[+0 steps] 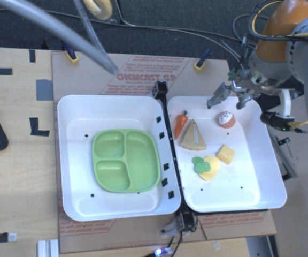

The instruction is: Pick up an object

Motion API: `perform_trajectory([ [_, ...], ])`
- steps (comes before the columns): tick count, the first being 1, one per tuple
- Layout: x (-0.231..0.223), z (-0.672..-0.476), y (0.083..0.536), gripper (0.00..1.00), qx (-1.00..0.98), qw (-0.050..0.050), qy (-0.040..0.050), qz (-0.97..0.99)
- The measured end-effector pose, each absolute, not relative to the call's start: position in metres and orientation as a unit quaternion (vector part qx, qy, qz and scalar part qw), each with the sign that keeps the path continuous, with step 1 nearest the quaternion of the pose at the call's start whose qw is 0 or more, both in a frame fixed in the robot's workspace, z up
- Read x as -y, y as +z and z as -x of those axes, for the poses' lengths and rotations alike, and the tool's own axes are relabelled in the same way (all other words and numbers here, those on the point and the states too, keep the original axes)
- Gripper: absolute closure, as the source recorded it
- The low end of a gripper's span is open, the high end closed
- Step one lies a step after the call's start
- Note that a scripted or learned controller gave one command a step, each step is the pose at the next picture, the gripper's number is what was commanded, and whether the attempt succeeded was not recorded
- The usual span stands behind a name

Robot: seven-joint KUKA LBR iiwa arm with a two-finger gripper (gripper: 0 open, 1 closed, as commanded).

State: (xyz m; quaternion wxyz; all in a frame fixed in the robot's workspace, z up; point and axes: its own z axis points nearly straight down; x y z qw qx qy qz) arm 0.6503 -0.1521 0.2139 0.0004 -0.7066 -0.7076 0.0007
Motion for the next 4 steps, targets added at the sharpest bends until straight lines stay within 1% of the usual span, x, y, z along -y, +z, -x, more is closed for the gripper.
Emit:
perform_trajectory([
  [1,0.155,-0.653,0.151,0.00,0.707,0.002,0.0026,0.707],
  [2,0.149,-0.660,0.094,0.00,0.708,0.002,0.0027,0.706],
  [3,0.148,-0.661,0.087,0.00,0.708,-0.002,-0.0005,0.706],
  [4,0.147,-0.662,0.097,1.00,0.709,-0.002,-0.0006,0.706],
])
